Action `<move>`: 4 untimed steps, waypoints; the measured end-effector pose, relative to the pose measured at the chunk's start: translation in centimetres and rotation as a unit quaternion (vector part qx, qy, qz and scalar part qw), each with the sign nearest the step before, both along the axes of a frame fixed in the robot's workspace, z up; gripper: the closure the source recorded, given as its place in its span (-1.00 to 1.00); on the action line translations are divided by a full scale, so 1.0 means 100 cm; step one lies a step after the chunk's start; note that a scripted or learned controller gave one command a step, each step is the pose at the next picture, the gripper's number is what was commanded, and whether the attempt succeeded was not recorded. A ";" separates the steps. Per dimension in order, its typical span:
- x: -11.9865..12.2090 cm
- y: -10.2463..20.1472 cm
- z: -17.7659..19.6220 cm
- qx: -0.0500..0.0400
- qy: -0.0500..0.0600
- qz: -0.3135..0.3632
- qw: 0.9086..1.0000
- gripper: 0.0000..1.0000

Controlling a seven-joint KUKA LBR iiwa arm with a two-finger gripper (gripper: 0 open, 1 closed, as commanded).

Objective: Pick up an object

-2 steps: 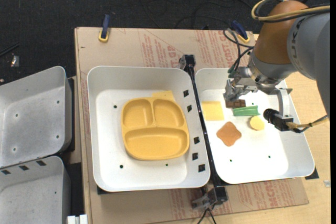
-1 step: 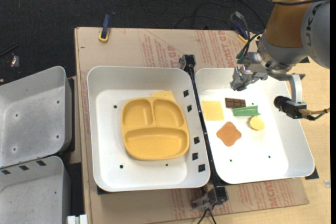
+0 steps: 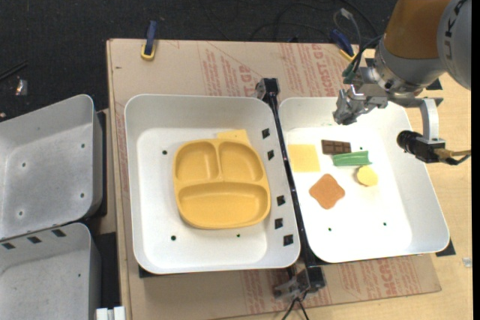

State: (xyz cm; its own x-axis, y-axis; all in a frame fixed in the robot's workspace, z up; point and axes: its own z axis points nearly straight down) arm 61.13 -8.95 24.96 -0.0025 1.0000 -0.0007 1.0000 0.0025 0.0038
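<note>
Hanging over the right bin (image 3: 420, 228), near its far edge, the gripper (image 3: 346, 114) holds nothing; I cannot tell how its jaws stand. Below it lie a brown bar (image 3: 335, 148), green stick (image 3: 351, 158), yellow square (image 3: 304, 158), yellow round (image 3: 367, 176) and orange piece (image 3: 327, 191).

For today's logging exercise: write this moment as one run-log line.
claw: above right bin, far edge | nothing seen held | right bin: brown bar, green stick | left bin: yellow tray

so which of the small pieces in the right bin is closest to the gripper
The dark brown rectangular block. It lies just below the gripper, at the top of the cluster; the green bar, yellow round piece, pale yellow square and orange-brown slice sit farther off.
</note>
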 end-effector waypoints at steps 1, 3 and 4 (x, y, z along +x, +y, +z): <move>-0.020 0.049 -0.014 0.001 0.003 0.002 1.000 1.00; -0.057 0.141 -0.009 0.001 0.003 0.003 1.000 1.00; -0.074 0.184 -0.019 0.001 0.003 0.002 1.000 1.00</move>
